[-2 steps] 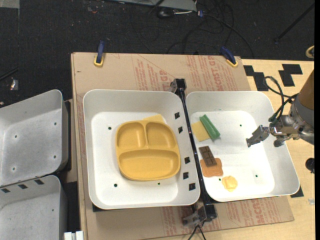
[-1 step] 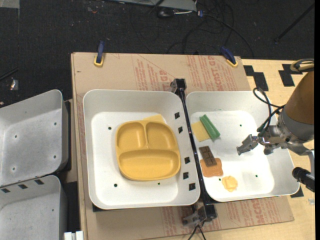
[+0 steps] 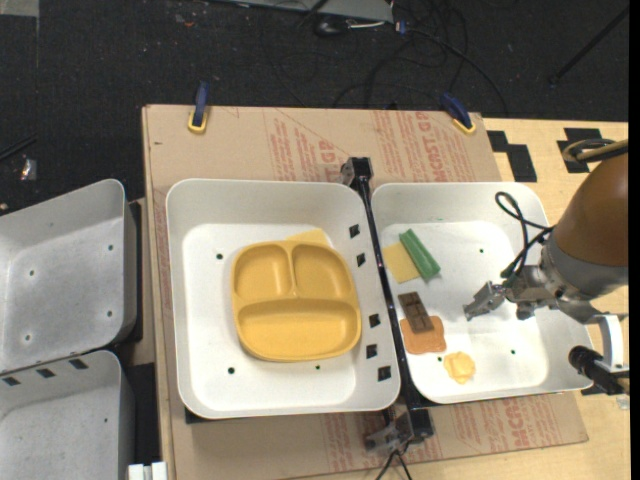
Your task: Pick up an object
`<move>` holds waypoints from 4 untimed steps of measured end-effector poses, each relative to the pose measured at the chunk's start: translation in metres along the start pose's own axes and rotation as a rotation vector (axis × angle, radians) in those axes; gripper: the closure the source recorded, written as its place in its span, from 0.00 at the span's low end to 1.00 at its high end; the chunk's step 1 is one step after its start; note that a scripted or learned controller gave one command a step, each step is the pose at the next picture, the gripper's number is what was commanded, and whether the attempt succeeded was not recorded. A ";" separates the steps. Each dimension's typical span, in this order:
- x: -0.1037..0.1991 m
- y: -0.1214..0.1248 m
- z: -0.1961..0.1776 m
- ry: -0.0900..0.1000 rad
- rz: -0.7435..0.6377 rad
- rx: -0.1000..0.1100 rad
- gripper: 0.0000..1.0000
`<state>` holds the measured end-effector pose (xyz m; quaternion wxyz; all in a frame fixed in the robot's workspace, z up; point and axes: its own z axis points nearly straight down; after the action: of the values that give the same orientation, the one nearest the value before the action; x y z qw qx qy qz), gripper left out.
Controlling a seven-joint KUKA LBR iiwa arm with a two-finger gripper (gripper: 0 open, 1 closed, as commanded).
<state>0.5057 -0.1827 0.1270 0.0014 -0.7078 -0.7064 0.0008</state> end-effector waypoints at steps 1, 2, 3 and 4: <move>0.000 0.000 -0.012 -0.001 0.000 -0.002 1.00; 0.006 -0.003 -0.057 -0.002 -0.004 -0.008 1.00; 0.006 -0.001 -0.110 -0.003 -0.005 -0.009 1.00; 0.058 0.009 -0.112 0.000 -0.009 -0.005 1.00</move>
<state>0.5153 -0.1249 0.2391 -0.0004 -0.7044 -0.7098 -0.0010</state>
